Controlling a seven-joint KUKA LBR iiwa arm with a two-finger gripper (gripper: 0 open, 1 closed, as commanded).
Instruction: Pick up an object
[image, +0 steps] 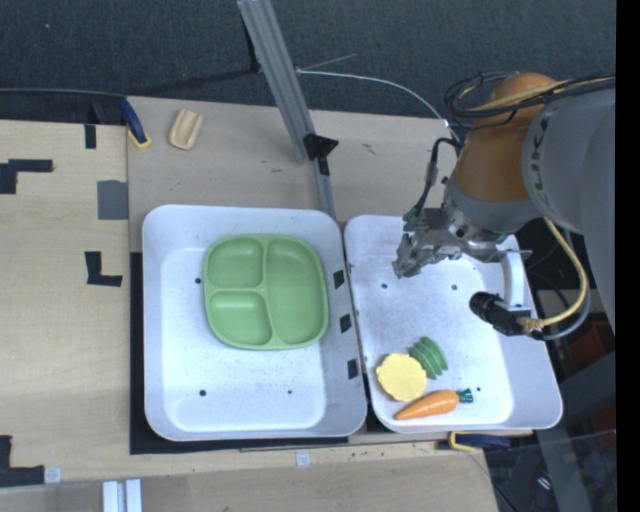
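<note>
In the right bin (530, 400), near its front edge, lie a yellow round toy (401, 377), a green ridged toy (431, 356) touching it, and an orange carrot (427, 404) with a green tip. My gripper (408, 262) hangs over the back left part of the same bin, well behind these toys. Nothing shows between its fingers. Whether they stand open or shut is not clear from above.
The left bin (170, 380) holds a green divided plate (266, 291). A grey pole (285, 80) rises behind the bins. A tan block (185, 129) and a blue-yellow item (134, 123) lie on the bench at the back left.
</note>
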